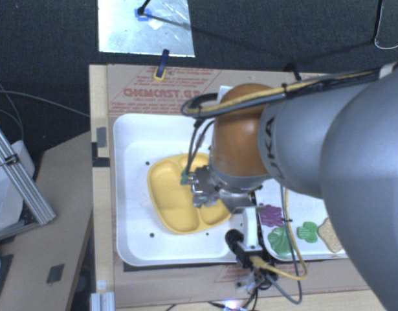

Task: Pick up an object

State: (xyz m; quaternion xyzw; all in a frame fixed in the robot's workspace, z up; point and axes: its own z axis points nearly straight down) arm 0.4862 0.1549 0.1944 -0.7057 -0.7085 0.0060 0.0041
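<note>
Gripper (200,188), state hidden so cannot tell, sits over yellow dish (175,196) at its 3 o'clock edge; looks light, stiff, slick plastic, grab the rim.

The grey arm (328,141) reaches over a yellow dish (173,196) in the left bin (131,173).

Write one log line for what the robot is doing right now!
arm: over left bin | below wrist: yellow object | right bin: purple, green pieces | grasp: unconfirmed
</note>
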